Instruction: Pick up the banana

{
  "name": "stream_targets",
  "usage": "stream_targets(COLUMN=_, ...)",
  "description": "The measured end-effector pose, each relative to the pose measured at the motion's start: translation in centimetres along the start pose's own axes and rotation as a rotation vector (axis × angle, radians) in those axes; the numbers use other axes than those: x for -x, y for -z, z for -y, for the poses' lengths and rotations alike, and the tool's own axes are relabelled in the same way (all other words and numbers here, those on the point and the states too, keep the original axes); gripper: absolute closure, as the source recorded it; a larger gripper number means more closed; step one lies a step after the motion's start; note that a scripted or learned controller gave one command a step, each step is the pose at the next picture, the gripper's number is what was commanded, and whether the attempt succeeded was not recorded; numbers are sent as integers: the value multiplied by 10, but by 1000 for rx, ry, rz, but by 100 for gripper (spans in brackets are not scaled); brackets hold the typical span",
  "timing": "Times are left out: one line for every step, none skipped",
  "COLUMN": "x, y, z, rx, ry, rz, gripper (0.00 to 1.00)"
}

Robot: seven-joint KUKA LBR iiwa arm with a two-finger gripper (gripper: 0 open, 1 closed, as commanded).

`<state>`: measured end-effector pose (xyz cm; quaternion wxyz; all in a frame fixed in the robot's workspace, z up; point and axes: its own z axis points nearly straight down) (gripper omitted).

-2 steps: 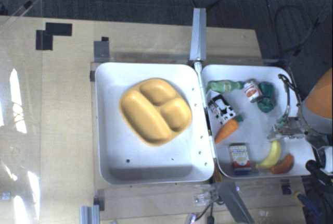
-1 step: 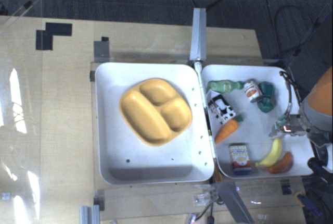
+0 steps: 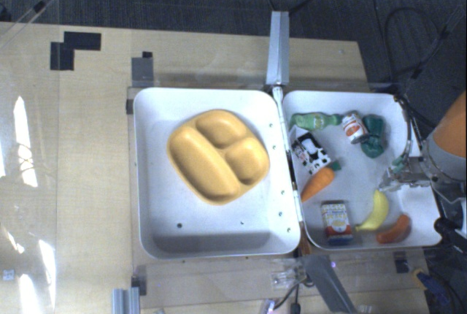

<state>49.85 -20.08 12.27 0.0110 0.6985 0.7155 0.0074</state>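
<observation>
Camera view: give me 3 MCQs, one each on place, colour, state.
1. Which bin holds the banana?
A. left bin
B. right bin
C. neither

2. What colour is the divided tray in the left bin?
A. yellow
B. blue
C. black

3. How does the banana stand to the gripper?
A. lifted between its fingers
B. lying on the bin floor, below the gripper in view
C. outside the bins

Answers:
1 B, it lies near that bin's front right corner, beside the carrot-coloured piece.
2 A, its three compartments are yellow.
3 B, it rests on the white floor, not gripped.
</observation>
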Motion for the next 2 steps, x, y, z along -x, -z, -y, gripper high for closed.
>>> stream_targets(x=0, y=0, z=0, rx=0, ry=0, rz=0, gripper=0)
stream_targets(x=3, y=-34, z=8, rx=-15, ry=23, rz=-6, gripper=0)
